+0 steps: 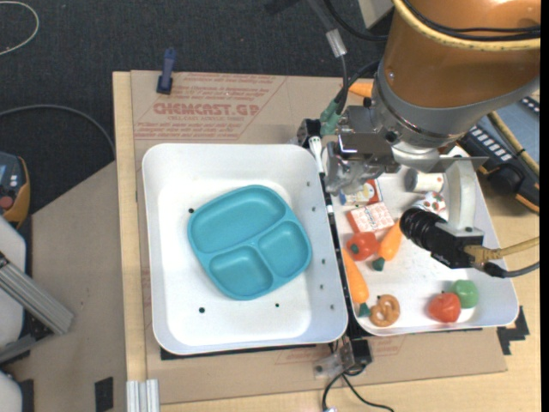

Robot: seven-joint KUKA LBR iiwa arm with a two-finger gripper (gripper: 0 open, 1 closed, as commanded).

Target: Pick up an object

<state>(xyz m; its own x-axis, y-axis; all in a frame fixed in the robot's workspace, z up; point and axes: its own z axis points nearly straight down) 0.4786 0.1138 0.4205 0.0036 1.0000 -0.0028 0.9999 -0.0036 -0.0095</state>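
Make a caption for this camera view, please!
Robot arm over a bin of toy food, blue plate in the other bin.

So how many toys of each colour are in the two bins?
red round toys: 2
orange carrots: 2
green toy: 1
brown pretzel: 1
red-and-white carton: 1
blue plate: 1
Total: 8 that I can see clearly. More may be hidden under the arm.

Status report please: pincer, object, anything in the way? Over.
Pincer over right bin, upper-left corner. Red-white carton nearest, not seen held. Tomato and carrot close against carton.
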